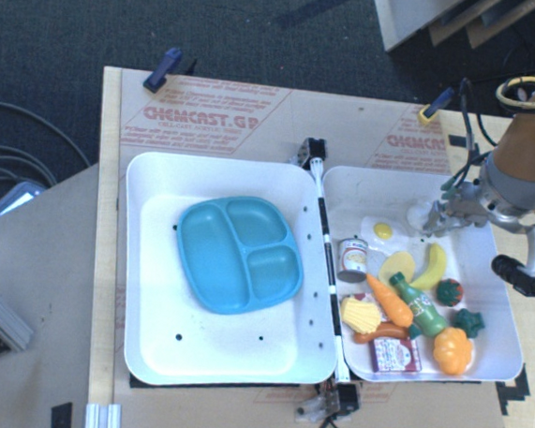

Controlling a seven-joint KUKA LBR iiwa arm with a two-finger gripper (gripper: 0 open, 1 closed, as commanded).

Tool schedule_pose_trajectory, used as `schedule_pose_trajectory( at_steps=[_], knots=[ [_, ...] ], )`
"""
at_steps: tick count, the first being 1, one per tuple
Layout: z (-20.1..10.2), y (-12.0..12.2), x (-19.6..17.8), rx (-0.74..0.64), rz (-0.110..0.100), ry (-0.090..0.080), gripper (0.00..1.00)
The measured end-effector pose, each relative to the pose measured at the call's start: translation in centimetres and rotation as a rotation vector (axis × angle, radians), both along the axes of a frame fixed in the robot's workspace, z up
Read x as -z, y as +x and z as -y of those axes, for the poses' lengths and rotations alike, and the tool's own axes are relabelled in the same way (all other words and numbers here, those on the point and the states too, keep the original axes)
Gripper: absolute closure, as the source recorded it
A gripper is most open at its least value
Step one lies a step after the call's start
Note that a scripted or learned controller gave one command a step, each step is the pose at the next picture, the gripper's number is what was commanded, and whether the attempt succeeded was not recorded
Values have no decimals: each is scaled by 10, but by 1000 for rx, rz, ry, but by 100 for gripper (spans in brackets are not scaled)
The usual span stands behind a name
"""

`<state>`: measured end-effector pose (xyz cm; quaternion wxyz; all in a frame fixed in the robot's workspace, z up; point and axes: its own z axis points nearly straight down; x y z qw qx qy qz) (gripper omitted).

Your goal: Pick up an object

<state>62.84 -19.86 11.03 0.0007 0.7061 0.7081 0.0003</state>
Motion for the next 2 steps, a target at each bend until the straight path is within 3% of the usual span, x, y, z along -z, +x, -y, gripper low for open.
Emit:
schedule_pose_trajectory(
  at_steps=[1,2],
  knots=[
    [0,0,0,0,-1,0,0],
    [-48,39,26,1,0,1,0]
  ],
)
